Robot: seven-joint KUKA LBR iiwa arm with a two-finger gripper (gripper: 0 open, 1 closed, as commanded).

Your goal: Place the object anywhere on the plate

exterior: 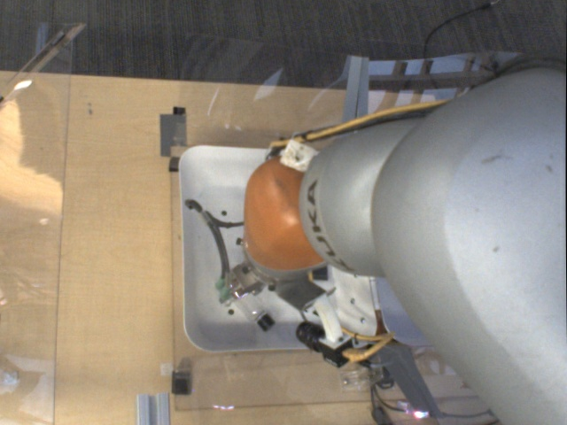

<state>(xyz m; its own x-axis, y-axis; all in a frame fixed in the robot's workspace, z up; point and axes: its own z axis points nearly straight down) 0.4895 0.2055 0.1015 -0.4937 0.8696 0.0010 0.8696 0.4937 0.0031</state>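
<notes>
Camera view: the arm (425,193) hides most of the white bin (199,237).

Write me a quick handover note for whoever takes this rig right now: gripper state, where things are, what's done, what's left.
Gripper: down low inside the left white bin, near its front-left part; open or shut can't be told from this view.
Arm: its grey body and orange band cover most of both bins.
Object and plate: neither can be made out here; the arm blocks them.
Done: nothing confirmed.
Left: confirm a grasp, then set the object on the plate.
</notes>
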